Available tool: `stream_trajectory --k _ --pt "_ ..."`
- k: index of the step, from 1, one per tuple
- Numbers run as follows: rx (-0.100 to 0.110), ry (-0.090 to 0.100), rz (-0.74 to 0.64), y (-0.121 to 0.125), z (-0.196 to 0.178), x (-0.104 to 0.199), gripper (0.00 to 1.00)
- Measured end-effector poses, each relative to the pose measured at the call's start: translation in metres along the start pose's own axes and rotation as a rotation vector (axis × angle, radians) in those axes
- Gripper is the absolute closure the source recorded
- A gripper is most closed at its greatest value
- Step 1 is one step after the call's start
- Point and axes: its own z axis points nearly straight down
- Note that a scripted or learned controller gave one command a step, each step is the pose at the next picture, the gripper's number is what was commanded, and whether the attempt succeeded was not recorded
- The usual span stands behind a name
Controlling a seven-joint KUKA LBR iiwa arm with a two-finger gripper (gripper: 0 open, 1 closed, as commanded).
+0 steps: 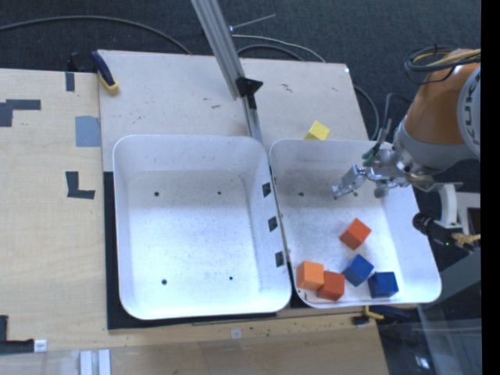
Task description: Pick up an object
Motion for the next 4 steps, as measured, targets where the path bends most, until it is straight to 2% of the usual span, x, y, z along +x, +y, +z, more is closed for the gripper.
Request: stream_trajectory --k 1,2,3,4 --pt "0.018 0.002 0.006 -0.029 0.093 -0.022 0.0" --pt "0.005 -0.002 0.005 -0.055 0.101 0.002 0.0" --pt "0.006 0.0 0.004 -0.046 0.101 0.001 0.0" --pt "0.008 0.002 0.003 -0.047 0.092 0.001 1.0"
